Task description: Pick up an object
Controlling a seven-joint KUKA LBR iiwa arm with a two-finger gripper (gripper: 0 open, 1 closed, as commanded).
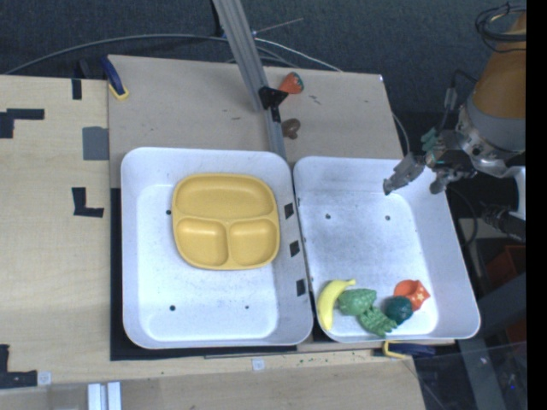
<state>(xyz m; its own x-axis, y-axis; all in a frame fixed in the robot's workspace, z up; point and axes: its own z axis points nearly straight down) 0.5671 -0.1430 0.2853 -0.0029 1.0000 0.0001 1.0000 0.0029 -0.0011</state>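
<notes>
One fixed camera looks down at a slant on the surface — from well above. Both white bins fill mid-frame; the arm enters at right.

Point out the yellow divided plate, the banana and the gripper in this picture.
yellow divided plate [224, 196]: camera view, on its large upper compartment.
banana [327, 304]: camera view, mid-curve of the fruit.
gripper [416, 178]: camera view, midway between its fingertips.

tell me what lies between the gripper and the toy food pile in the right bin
Nothing: in the camera view, bare white bin floor separates the gripper from the banana and its neighbours.
</notes>
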